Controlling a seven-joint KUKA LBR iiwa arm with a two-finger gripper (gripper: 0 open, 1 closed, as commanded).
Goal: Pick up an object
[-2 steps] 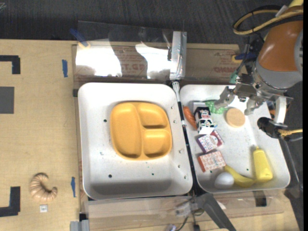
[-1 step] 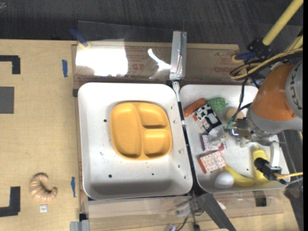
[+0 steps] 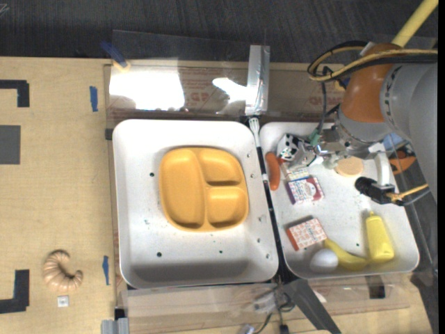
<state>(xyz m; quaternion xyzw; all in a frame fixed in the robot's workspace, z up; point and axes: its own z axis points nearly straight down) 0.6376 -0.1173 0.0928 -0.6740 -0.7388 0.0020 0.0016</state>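
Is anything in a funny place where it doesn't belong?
Yes. A croissant lies on the cardboard bench top to the left, outside both bins, while the other small things sit in the right bin. An orange carrot-like piece also lies tight against that bin's left edge, by the divider.

light tan bench (image 3: 55,186), marked with black corner brackets near its left edge and short blue tape strips further in. two shallow white bins side by side toward the right: left bin (image 3: 132,256) touching right bin (image 3: 403,249) along a shared edge. near the front left corner, a curled pinkish-tan toy (image 3: 62,270), with a small white tag (image 3: 62,300) just beside it.
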